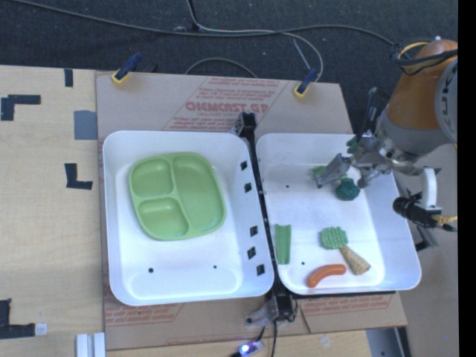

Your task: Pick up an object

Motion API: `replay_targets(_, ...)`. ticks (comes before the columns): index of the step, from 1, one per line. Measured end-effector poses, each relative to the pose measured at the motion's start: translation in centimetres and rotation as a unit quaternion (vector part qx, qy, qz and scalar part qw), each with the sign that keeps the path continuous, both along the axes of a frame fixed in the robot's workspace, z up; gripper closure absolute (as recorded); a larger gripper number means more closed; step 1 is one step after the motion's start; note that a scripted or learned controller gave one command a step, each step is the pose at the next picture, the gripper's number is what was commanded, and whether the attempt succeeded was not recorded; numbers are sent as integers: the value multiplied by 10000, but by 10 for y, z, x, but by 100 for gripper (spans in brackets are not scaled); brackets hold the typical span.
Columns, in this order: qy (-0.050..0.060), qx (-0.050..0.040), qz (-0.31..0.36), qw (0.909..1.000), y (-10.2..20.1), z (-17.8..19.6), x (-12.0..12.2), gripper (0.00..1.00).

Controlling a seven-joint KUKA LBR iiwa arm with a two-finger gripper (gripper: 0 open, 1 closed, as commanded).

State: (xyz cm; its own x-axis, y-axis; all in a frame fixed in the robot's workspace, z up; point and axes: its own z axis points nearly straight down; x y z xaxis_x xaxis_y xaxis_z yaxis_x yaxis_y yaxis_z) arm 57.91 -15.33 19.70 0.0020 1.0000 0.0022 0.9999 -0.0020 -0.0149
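My gripper (349, 172) hangs over the back of the right bin (394, 274), with its fingers spread open. A small dark green round object (346, 192) lies on the bin floor just in front of the gap between the fingers, and nothing is gripped. Nearer the front of the same bin lie a green-topped ice-cream cone toy (342, 245), an orange sausage (326, 274) and a flat green strip (282, 243) close to the left wall.
The left bin (178, 285) holds a light green divided plate (177, 195). A black divider (256, 214) runs between the bins. Clamps (126, 67) and cables lie at the back of the cardboard base. The grey and orange arm (416, 110) enters from the right.
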Motion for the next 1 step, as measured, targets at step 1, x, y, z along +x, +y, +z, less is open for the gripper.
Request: replay_targets(1,-64,-10,17,10000,0,7,3,0)
